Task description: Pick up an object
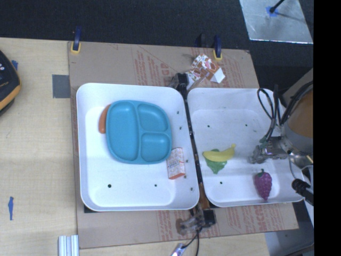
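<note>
Faintly, red print (unreadable) on cardboard (160,63)

red cardboard (160,68) print, unreadable

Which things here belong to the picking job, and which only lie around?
For the job: gripper; purple grapes, banana, green leaf, blue divided plate, orange sausage, small packet.

Lying about: blue clamps, crumpled wrapper, grey tape.

Both white bins (133,199) look like smooth, slightly glossy plastic, as does the blue divided plate (139,131). Matt brown cardboard (133,63) lies beneath, on a pale wood-look worktop (32,159).
</note>
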You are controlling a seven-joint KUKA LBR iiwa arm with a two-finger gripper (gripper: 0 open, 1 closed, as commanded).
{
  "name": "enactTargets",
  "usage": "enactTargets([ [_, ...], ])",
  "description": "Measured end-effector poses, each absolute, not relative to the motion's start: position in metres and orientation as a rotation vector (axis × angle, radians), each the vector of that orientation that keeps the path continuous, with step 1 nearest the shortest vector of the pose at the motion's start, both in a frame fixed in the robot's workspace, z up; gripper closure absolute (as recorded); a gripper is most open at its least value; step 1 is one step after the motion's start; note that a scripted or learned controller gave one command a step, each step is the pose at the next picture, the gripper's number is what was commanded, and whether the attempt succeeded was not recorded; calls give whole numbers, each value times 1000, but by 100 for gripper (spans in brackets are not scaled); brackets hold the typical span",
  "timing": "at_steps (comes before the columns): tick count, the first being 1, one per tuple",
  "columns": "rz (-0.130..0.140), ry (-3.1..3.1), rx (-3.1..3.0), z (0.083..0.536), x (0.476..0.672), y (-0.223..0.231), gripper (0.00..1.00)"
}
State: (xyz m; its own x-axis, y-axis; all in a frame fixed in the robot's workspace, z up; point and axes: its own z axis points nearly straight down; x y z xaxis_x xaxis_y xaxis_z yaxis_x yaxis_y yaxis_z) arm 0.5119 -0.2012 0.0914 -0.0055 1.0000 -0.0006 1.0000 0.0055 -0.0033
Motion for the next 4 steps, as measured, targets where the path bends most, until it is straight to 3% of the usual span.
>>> enactTargets([
  [1,2,-2226,-2218,213,562,-212,100],
  [2,4,-2226,-2215,92,561,-211,100],
  [3,1,-2226,-2217,211,569,-212,100],
  [4,4,-2228,-2216,91,547,-210,100],
])
